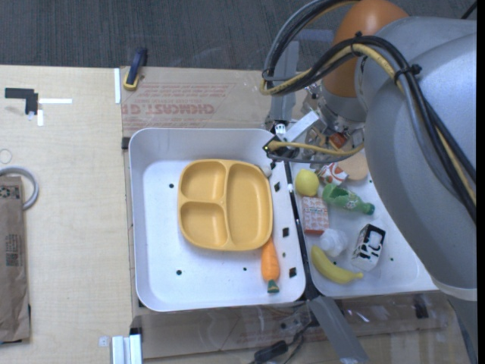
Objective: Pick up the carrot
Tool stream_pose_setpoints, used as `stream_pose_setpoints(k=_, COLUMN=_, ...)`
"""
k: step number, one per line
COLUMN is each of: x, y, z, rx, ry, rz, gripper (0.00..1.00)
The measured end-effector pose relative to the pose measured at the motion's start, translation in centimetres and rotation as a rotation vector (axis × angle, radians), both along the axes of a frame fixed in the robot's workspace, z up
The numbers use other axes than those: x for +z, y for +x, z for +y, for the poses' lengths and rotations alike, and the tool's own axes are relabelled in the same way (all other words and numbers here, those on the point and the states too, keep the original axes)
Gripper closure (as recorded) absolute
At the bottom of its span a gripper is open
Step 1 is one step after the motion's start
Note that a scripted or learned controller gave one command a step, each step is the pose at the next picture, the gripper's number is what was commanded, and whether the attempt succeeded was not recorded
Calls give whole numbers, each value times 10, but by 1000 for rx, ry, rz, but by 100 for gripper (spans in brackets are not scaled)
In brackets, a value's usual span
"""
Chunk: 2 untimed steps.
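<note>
Carrot (pixel 270 265) lies in the left bin (pixel 148 226), near its front right corner, just off the yellow divided plate (pixel 225 203). Gripper (pixel 303 146) hovers over the right bin's back edge, well apart from it; its opening cannot be judged.

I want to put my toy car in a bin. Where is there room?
Left bin: bare floor left of the yellow plate and along the front edge beside the carrot. Right bin is crowded with the lemon, banana and other things.

Bright, even overhead light, soft shadows, mild glare on the white bins (pixel 144 226), sharp focus throughout.
</note>
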<state>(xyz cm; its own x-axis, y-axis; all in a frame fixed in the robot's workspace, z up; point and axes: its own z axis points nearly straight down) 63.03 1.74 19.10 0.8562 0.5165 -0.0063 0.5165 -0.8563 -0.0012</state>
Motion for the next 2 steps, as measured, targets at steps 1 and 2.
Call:
stream_pose_setpoints(k=1, x=0, y=-35, z=18, rx=17, ry=1, rz=-1, gripper=100)
stream_pose_setpoints(k=2, x=143, y=11, z=-7, rx=-63, ry=0, rz=-2, gripper=100)
